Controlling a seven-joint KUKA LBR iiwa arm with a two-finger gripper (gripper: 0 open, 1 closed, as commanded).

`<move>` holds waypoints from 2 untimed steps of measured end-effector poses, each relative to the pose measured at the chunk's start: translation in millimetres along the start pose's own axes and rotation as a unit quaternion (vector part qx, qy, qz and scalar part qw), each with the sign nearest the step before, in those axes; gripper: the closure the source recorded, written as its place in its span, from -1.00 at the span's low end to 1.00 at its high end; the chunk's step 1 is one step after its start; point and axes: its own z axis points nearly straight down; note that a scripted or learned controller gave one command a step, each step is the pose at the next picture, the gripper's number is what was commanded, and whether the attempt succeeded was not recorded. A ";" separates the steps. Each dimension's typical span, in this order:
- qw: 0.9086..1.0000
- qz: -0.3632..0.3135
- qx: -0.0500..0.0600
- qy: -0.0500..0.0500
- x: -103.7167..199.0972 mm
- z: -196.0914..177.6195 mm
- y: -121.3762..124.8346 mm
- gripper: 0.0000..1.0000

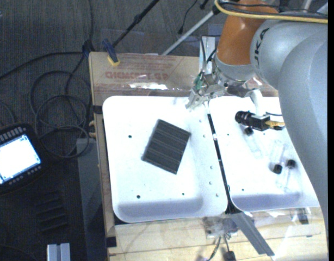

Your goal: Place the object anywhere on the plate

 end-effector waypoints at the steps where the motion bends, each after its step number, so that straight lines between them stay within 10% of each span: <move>1: 0.978 0.206 0.001 -0.001 13.9 -44.4 4.1 1.00; 2: 0.978 0.206 0.001 -0.001 13.8 -44.3 4.1 -1.00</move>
